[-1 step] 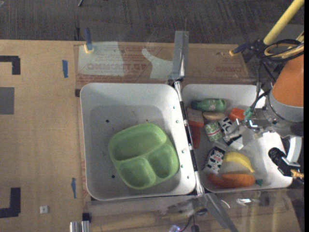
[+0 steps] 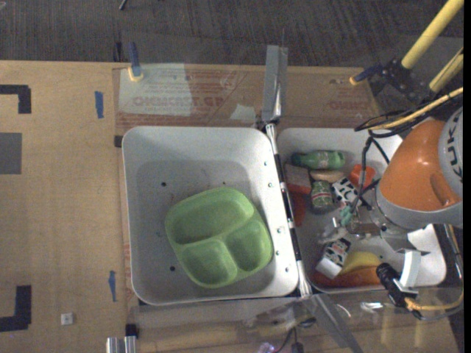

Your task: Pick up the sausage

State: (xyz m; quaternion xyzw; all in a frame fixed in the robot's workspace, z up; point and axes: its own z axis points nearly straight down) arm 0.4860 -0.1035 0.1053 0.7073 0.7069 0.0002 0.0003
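Camera view, as the arm leans in from the right:

Arm: the grey arm point(image 2: 430, 175) with its orange band hangs over the right side of the right bin point(image 2: 434, 271), wrist angled down and leftward into the clutter.

Gripper: the gripper point(image 2: 352, 223) sits low among the toys in mid-bin; how wide it stands, or whether it has anything, I cannot tell.

Sausage: the sausage point(image 2: 297, 179), a reddish-brown piece, lies along the right bin's left wall, near the upper end, apart from the gripper.

Neighbours: a green bottle point(image 2: 319, 158) lies just above it; a yellow banana point(image 2: 362, 259) rests near the bin's front.

Left bin: the left bin point(image 2: 147, 160) holds a green divided plate point(image 2: 218, 235).
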